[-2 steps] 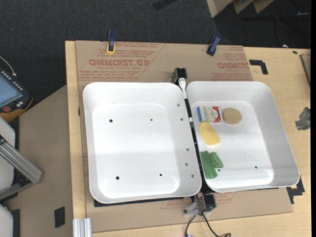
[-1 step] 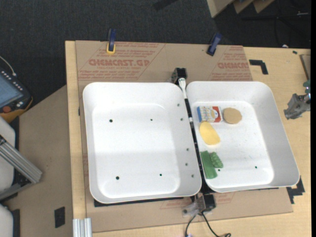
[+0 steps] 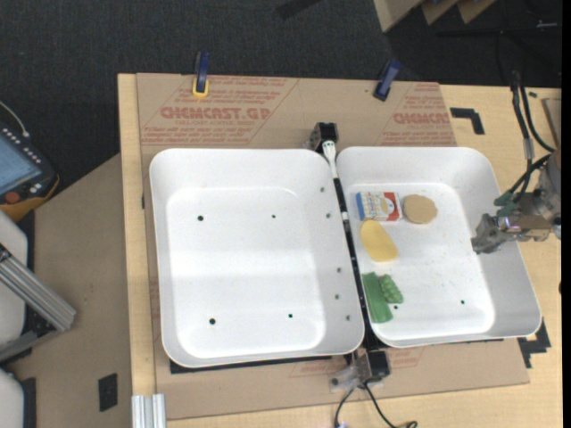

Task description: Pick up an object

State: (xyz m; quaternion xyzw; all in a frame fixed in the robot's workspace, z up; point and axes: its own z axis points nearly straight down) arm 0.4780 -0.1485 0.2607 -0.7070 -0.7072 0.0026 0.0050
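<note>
The right bin (image 3: 473, 172) holds several small objects along its left side. A white, red and blue box (image 3: 378, 205) lies next to a round tan disc (image 3: 419, 209). Below them sit a yellow lump (image 3: 379, 242) and a green ridged piece (image 3: 382, 296). My gripper (image 3: 493, 231) hovers at the right rim of this bin, well to the right of all the objects, with nothing seen in it.
The left bin (image 3: 178, 266) lies beside the right one, sharing a black divider clip line (image 3: 343, 230). Both rest on a cardboard sheet (image 3: 268, 105) held by clamps (image 3: 202, 77) at the back. Cables (image 3: 526, 123) hang at the far right.
</note>
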